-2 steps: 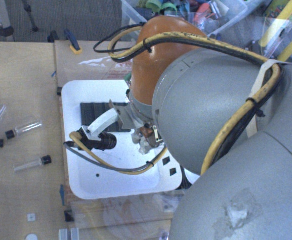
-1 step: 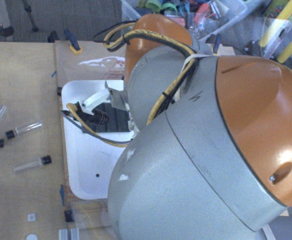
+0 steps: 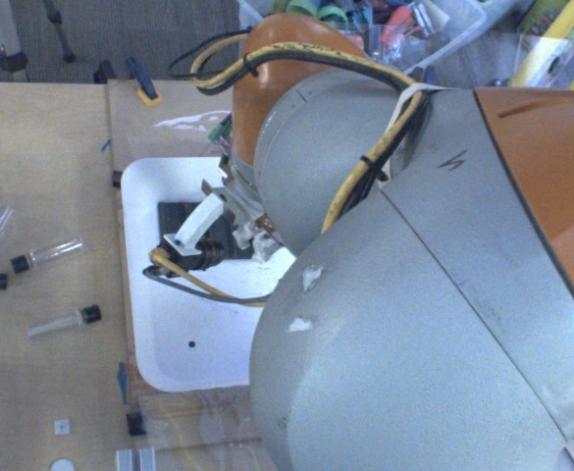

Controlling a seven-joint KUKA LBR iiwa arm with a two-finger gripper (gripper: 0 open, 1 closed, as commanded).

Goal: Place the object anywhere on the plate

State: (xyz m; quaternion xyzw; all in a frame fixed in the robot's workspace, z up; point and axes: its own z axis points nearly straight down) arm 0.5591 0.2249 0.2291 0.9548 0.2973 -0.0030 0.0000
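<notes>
The grey arm with its orange band fills the right and middle of the camera view and hides most of the bench. My gripper (image 3: 248, 226) hangs low over the back part of a white bin (image 3: 144, 312), under the wrist. A flat black thing (image 3: 176, 214) lies on the bin floor just left of the gripper. Whether it touches the gripper I cannot tell. A tiny dark speck (image 3: 191, 342) sits on the bin floor nearer the front.
Several clear vials with black caps (image 3: 61, 320) lie on the wooden bench left of the bin. A clear tub of coloured toys (image 3: 365, 3) stands at the back. A blue clip (image 3: 146, 90) lies behind the bin.
</notes>
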